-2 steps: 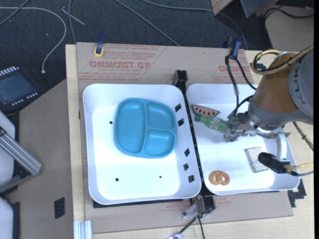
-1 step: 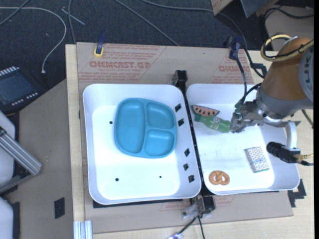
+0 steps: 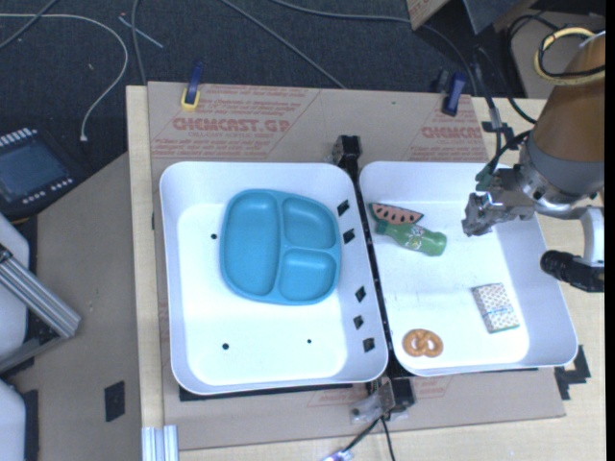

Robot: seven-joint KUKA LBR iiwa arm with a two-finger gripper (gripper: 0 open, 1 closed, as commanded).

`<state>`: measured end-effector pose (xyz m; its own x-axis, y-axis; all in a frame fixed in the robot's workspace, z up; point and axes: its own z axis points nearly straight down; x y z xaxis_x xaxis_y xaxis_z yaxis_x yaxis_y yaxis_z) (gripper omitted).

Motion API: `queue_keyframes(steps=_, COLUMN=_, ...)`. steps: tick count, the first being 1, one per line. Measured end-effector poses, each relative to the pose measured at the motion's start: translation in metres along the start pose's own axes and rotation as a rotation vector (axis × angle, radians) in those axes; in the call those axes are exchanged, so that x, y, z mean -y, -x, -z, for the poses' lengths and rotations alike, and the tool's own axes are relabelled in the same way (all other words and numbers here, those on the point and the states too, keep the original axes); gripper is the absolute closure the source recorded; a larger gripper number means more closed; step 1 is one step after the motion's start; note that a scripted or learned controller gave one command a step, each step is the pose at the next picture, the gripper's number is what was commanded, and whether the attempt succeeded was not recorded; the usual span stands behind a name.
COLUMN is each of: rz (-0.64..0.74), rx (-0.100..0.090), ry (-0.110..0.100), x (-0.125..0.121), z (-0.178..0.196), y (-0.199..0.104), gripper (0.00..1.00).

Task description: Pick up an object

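Left bin (image 3: 183, 286): shallow, white, smooth plastic with rounded corners and small dark dots on its floor. Contents: one blue divided plate (image 3: 281, 246), matte, rounded-rectangular, three compartments (one long at the view's left, two smaller at the right), lying flat toward the upper middle of the bin.

Right bin (image 3: 548, 344): same white shallow form, set just beside the left bin along a dark divider with black clips. Contents, four items, all lying on the floor and apart from the gripper:
- watermelon slice (image 3: 397, 213), toy-like, wedge-shaped, red face with dark seeds and green rind, upper left of the bin;
- green bottle (image 3: 420, 239), small, glossy, lying on its side, touching or just below the slice;
- pretzel (image 3: 422, 343), tan-orange, looped, near the bin's lower left edge;
- small box (image 3: 496, 307), flat, rectangular, pale with a fine printed pattern, at the lower right.

Gripper (image 3: 478, 214): dark metal, on the grey arm with orange band, over the upper right part of the right bin, right of the green bottle. Whether the jaws are apart or together cannot be told; nothing is seen between them.

Bench (image 3: 288, 113): brown cardboard sheet with red print, blue clamps at its far edge.
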<state>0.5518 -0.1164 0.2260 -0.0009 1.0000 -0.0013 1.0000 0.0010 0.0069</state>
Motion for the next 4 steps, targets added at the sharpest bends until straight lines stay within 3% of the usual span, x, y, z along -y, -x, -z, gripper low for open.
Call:
queue_keyframes(steps=1, rz=0.000, rx=0.000, ry=0.000, x=-0.002, z=0.054, y=0.000, gripper=1.00)
queue_keyframes(steps=2, rz=0.002, rx=-0.003, ry=-0.009, x=-0.015, z=0.037, y=-0.044, gripper=1.00)
queue_keyframes(steps=3, rz=0.005, rx=-0.003, ry=-0.005, x=-0.029, z=0.041, y=-0.095, gripper=1.00)
queue_keyframes(steps=4, rz=0.002, rx=-0.002, ry=-0.006, x=-0.044, z=0.022, y=-0.146, gripper=1.00)
